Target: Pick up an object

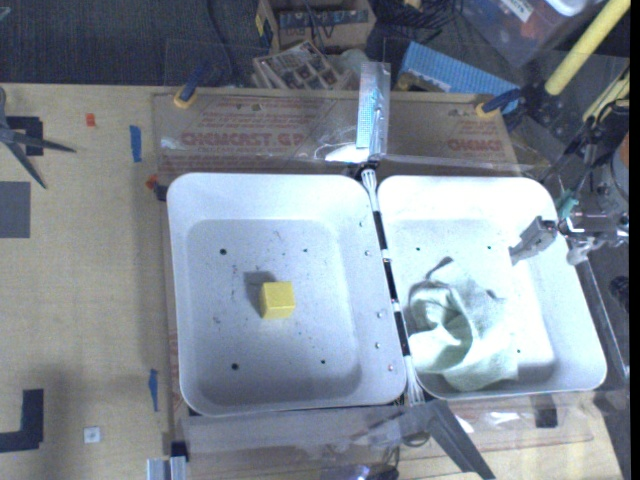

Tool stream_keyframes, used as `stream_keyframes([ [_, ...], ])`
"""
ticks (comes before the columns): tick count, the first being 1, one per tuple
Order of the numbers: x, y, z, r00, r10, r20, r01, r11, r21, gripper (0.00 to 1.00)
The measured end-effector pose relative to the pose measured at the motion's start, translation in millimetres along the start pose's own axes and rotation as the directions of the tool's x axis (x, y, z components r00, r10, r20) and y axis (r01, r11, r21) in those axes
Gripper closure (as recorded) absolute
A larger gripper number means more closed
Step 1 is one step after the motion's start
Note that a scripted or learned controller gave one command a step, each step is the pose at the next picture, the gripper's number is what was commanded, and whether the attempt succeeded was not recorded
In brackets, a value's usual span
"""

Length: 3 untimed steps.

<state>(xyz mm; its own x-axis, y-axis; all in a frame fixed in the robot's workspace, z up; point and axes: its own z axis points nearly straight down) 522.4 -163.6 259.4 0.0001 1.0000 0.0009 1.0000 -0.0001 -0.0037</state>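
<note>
Sitting side by side on the worktop [80, 298]: two shallow white bins, meeting along a shared seam down the middle. Left bin [200, 208]: one small yellow block [278, 299], resting on the floor a little left of centre, well apart from every wall. Roughly cube-shaped, so no clear long axis; edges turned slightly off square to the bin walls, top face up, a short shadow on its upper-left side. A few dark specks and small holes scattered over the floor around it.

Right bin [480, 203]: a crumpled pale green-white cloth [460, 340], bunched in the lower left part, touching or nearly touching the near wall and the seam side. Folded over itself, dark creases at its upper edge, longer from upper left toward lower right.

Tool [538, 236]: reaching in from the right, above the right bin's far right side, well apart from the cloth and far from the yellow block. Nothing visible between its fingers; how far open, cannot tell at this size and blur.

Beyond the bins: a clear plastic sheet [260, 128] with red lettering, laid flat along the far edge.
</note>
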Motion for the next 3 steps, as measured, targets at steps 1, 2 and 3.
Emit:
stream_keyframes([
  [1, 40, -20, 135, 0.991, 0.135, 0.0, -0.135, 0.991, 0.0, 0.0],
  [2, 38, -19, 127, 0.99, 0.141, 0.001, -0.141, 0.99, -0.001, 1.0],
  [3, 129, -42, 78, 0.969, 0.249, 0.002, -0.249, 0.969, -0.002, 1.0],
])
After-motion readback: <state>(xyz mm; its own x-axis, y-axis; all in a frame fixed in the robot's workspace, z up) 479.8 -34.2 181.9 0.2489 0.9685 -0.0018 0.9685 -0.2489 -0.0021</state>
